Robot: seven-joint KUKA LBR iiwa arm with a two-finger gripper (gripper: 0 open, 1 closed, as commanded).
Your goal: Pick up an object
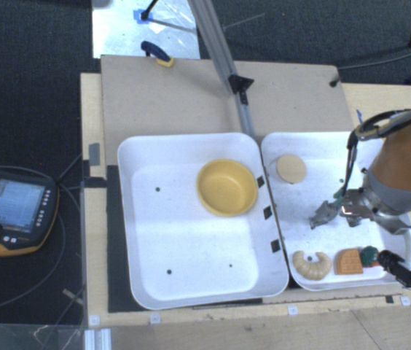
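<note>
White plastic bins are sitting side by side on the bench; the gripper (326, 215) is hanging over the middle of the right bin (315, 148), pointing toward the view's left. The view is not resolving its tip well: nothing is showing between the prongs, and how wide they are standing apart is not something I can tell.

The nearest candidates are lying along the right bin's near edge: a pale croissant-shaped toy (312, 264), then an orange block (349, 262) just beside it, with a small green piece (369, 254) touching the block's right end. A round beige disc (291, 169) is resting near the bin's far-left corner. A yellow bowl (226, 187) is sitting in the left bin (184, 268), well apart from the arm.

Key relation: the croissant-shaped toy is lying toward the camera and slightly left of the gripper tip, with its long axis running left to right along the bin wall, ends curling upward in the view. My judgement is that the grasp is not yet made, and the next move is calling for a shift toward the near edge and a closing direction across the toy's short width. The wall close behind it is looking like a collision risk.
</note>
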